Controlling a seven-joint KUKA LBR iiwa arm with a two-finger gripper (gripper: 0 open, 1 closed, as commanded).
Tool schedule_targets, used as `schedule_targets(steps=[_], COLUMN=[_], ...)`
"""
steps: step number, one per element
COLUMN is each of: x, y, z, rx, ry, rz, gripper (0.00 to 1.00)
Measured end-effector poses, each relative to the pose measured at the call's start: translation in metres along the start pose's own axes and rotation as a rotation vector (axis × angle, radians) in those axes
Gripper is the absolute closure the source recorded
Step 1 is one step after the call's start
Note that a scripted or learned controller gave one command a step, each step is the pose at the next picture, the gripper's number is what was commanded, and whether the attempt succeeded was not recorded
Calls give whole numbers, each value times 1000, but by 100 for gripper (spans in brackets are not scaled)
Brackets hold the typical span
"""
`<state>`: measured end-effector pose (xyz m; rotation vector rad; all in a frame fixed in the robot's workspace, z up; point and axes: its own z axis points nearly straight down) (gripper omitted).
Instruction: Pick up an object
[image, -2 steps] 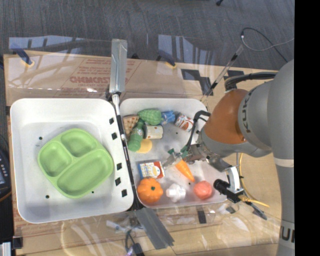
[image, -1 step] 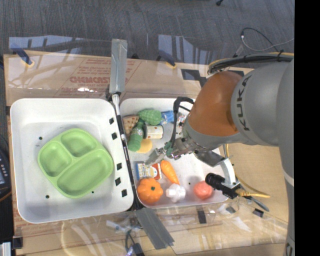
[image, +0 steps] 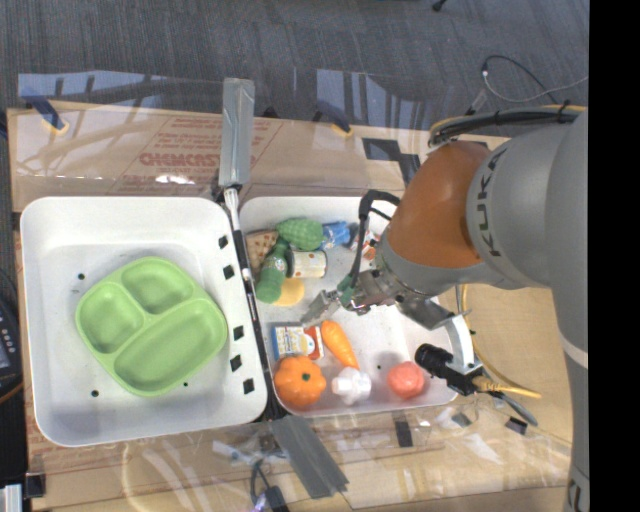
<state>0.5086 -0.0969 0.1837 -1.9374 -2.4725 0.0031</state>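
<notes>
Tabletop (image: 90, 150) of brown card under clear film, bearing 2 shallow white bins side by side. Left white bin (image: 50, 250): 1 light green plastic plate with 3 compartments (image: 150, 325), lying flat near the middle. Right white bin (image: 440, 395): several small toy foods. Along the near wall, from left to right: 1 round orange toy pumpkin (image: 300, 382), 1 small white knobbly piece (image: 350, 384) touching it, 1 round pinkish-red ball (image: 406, 379) a little apart. Behind these: 1 small carton with a blue and orange label (image: 292, 341), and just beside it 1 orange toy carrot (image: 340, 343), lying tilted. Toward the far left corner: 1 green leafy toy vegetable (image: 300, 233), 1 small white cylinder (image: 310, 264), 1 dark green and yellow piece (image: 275, 285), 1 brownish speckled piece (image: 262, 246), 1 blue item (image: 340, 234), partly hidden. Grey arm with orange band (image: 440, 215) reaching in from the right over the right bin. Gripper (image: 335, 300) low over the bin's middle, just above the carrot's upper end; jaws slightly apart, nothing visibly between them, contact with the carrot cannot be told.
</notes>
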Motion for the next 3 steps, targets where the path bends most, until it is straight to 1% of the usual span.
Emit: schedule_targets(steps=[1,2,3], x=[-3,-14,-3], y=[-2,-3,34], z=[85,72,-34], rx=[-7,-15,-2], ry=[-1,-21,2], rz=[153,161,203], gripper=[0,100,100])
